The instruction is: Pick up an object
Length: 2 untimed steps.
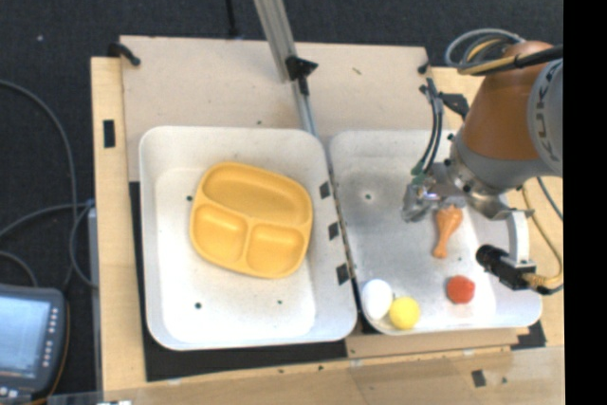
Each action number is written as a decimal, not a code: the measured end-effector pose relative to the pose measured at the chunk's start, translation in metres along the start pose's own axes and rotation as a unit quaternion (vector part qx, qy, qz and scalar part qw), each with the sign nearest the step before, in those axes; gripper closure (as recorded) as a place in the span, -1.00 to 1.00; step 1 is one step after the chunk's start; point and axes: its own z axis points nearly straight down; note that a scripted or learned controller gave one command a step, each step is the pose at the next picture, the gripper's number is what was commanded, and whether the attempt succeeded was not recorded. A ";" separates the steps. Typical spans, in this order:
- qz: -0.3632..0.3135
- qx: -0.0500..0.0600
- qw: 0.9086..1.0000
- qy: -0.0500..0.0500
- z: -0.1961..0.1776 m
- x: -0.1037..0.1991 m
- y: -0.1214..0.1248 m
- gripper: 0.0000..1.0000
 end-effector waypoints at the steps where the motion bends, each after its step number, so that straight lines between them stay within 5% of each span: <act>1: 0.000 0.000 1.000 0.000 -0.045 -0.007 0.000 1.00; 2: 0.000 0.001 1.000 0.000 -0.084 -0.008 0.001 1.00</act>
